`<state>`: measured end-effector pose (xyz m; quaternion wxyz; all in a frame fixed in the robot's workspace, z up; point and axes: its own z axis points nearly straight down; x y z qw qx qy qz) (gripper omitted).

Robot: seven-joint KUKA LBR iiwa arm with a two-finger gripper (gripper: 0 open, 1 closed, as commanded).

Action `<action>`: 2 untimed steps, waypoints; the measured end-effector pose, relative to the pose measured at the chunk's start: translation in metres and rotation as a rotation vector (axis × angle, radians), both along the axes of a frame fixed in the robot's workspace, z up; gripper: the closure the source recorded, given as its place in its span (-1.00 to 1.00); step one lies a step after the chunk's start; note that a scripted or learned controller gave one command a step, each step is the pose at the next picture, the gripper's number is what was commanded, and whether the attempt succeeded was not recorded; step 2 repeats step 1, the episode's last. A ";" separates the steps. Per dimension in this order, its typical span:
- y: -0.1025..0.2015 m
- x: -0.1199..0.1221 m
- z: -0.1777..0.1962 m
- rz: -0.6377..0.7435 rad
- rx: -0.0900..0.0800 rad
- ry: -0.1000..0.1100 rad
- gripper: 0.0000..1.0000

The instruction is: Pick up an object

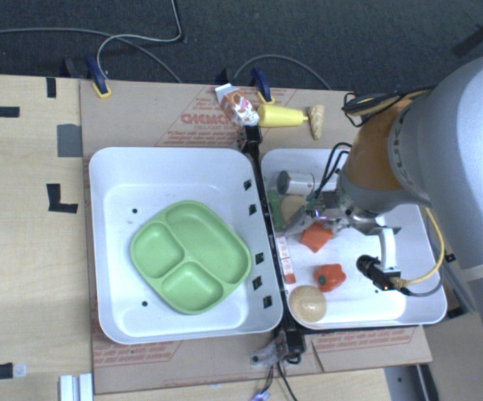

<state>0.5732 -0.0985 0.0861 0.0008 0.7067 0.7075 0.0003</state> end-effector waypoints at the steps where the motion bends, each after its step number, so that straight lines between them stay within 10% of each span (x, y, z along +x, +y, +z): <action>1: 0.000 0.000 0.009 0.000 -0.001 0.000 1.00; 2: 0.000 0.000 0.009 0.000 -0.001 0.000 1.00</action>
